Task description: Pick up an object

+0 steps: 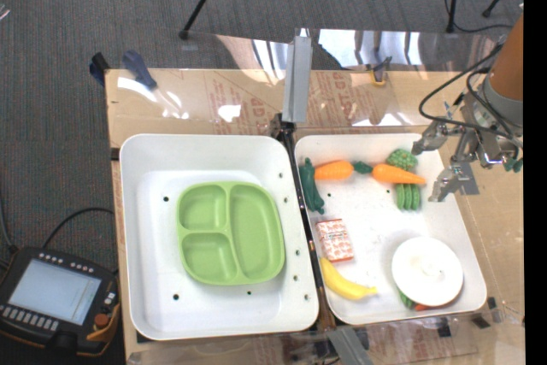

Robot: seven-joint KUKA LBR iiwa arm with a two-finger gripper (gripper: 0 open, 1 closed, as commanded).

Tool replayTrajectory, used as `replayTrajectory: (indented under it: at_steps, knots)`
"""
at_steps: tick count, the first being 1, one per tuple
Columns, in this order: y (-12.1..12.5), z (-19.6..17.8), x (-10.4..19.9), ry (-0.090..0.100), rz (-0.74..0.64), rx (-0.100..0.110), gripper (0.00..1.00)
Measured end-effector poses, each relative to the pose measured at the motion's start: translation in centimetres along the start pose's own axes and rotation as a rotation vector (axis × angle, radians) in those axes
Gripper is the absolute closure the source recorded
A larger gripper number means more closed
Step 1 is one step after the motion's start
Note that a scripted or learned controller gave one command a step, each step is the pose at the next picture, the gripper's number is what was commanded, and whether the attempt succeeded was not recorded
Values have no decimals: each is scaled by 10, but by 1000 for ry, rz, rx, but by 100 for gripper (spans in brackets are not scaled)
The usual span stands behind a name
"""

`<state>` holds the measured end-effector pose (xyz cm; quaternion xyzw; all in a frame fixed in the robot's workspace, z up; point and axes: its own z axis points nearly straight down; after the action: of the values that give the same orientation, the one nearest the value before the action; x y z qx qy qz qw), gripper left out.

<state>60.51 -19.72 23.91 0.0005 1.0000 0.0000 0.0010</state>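
- 2 shallow white bins side by side on bench: left bin [137,184], right bin [376,143]; smooth plastic w/ rounded corners.
- Left bin: light green plate [231,232], glossy, rounded-rectangle shape, split into 3 compartments, lying flat near middle.
- Right bin, far side: 2 orange carrots w/ green tops, 1 toward left [334,171], 1 toward right [397,174]; bumpy green broccoli [402,158] touching the right carrot; green pods [408,196] just below that carrot.
- Dark green long veg [311,188] along right bin's left wall.
- Small red-orange box [335,239], rectangular, printed, flat near right bin's middle-left.
- Yellow banana [345,282], curved & smooth, at near-left, just below box.
- Round white plate [427,270] at near-right, resting over sth green/orange, mostly hidden.
- Gripper [455,158], grey metal, over right bin's far-right rim; fingers [450,184] spread apart, nothing btwn them.
- Grey arm w/ orange band [513,64] at right edge.
- Handheld grey controller [55,295] w/ screen at lower left, off bench.
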Motion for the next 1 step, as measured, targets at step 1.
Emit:
replayTrajectory:
  at_steps: [1]
  knots:
    - [-12, 151, 32, 3, -18, -3, 0]
